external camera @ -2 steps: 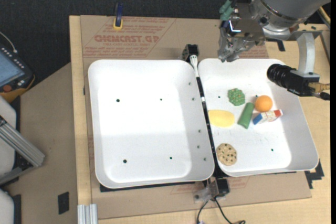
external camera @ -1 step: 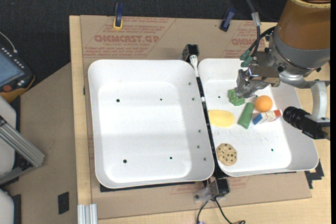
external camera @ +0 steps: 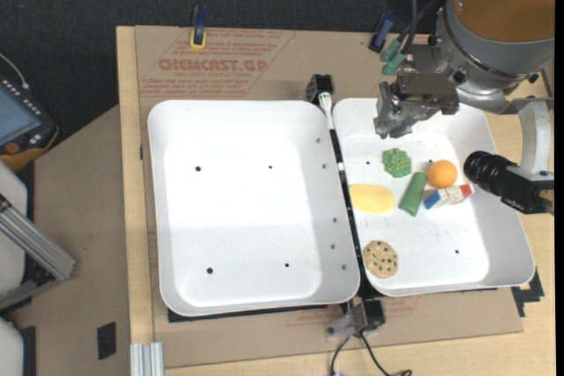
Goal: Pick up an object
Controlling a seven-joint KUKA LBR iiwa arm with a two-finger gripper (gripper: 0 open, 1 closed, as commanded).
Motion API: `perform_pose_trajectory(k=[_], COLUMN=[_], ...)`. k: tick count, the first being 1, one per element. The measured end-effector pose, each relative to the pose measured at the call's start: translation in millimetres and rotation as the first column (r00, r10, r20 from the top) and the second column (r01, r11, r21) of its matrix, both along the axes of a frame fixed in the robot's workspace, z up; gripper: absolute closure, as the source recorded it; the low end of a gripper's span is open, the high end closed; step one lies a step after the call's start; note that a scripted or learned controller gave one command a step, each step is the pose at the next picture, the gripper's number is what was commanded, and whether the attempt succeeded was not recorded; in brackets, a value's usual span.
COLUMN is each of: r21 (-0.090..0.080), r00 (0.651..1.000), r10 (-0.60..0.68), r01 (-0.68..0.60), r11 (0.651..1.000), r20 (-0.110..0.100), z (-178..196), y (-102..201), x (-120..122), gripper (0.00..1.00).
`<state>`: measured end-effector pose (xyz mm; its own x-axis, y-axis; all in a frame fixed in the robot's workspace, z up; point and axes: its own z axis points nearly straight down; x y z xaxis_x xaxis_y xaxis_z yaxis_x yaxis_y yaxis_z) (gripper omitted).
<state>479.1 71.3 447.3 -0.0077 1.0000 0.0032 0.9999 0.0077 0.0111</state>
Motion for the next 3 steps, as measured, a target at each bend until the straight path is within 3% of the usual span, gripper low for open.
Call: perform_pose_trajectory(k=[1, 2, 3], r21=[-0.004, -0.004, 0.0], r00=[1.0, 1.0, 1.0], r10=[-0.006, -0.015, 0.0], r01=[0.006, 0.015, 0.0], r11=[1.0, 1.0, 1.0], r20=[-0.017, -0.019, -0.004], z=[-40.7, -98.5, -39.6], y=[15.4, -66.9, 0.3], x=[18.5, 6.2, 0.4], gripper=[1.0, 1.0, 1.0])
